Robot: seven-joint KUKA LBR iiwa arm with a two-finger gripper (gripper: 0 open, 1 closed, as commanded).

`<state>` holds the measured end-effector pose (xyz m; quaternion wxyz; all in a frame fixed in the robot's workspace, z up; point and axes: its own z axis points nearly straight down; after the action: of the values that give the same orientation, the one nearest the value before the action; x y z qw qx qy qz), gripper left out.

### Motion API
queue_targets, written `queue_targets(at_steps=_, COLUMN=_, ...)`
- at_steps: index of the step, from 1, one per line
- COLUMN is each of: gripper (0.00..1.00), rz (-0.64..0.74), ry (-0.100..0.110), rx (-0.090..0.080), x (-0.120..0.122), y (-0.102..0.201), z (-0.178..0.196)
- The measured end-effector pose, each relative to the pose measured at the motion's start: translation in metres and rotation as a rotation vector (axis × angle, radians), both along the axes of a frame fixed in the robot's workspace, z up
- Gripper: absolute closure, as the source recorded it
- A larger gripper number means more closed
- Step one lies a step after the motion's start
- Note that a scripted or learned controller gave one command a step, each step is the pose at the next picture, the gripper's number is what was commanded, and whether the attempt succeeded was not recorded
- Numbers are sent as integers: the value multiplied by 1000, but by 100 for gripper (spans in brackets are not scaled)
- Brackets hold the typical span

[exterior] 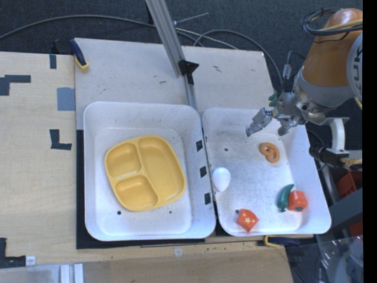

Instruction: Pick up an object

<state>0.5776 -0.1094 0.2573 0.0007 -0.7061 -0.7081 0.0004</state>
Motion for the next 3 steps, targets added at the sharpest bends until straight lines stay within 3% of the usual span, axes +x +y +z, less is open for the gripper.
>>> queue_targets(at_steps=1, gripper=0, rz=0, ry=0, rx=0, x=0, y=0, z=0)
queue_targets(at_steps=3, gripper=0, rz=-1, ry=6, rx=0, x=-1, y=7, z=-106)
